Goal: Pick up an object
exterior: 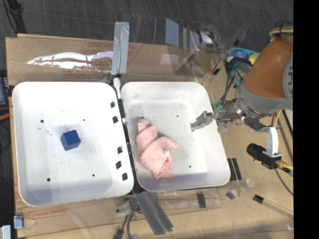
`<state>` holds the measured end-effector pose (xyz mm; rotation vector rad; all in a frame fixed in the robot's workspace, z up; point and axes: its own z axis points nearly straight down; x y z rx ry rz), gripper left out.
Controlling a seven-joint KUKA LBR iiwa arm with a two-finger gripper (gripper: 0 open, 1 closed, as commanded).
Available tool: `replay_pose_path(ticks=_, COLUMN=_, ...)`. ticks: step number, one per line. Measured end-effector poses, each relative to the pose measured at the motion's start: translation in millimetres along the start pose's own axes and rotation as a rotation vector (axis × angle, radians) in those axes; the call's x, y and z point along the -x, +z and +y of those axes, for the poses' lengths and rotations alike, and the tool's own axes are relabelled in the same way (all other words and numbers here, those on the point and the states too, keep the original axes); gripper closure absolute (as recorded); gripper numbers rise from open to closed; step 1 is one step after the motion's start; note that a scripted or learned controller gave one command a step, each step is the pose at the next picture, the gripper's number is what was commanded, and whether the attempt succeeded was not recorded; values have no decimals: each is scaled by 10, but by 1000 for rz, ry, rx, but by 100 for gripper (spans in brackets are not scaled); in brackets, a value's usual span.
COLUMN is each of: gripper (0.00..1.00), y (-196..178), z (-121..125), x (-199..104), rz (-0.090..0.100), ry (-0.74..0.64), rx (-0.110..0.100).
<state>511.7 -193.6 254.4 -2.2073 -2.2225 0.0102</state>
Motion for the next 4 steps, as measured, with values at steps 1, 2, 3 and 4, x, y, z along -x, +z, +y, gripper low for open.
replay_pose_path(ticks=1, gripper=0, y=996, z=296, x=-619, rz=-2, ry=-111, rx=6)
replay_pose_path(ticks=2, gripper=0, y=1617, z=208, x=-425, rz=-2, ry=-143, rx=11)
replay_pose_path(ticks=3, gripper=100, y=1514, z=215, x=-428, rz=-2, ry=-148, rx=10)
replay_pose_path(ticks=4, gripper=100, y=752, z=622, x=-761, rz=-2, ry=-51, rx=8)
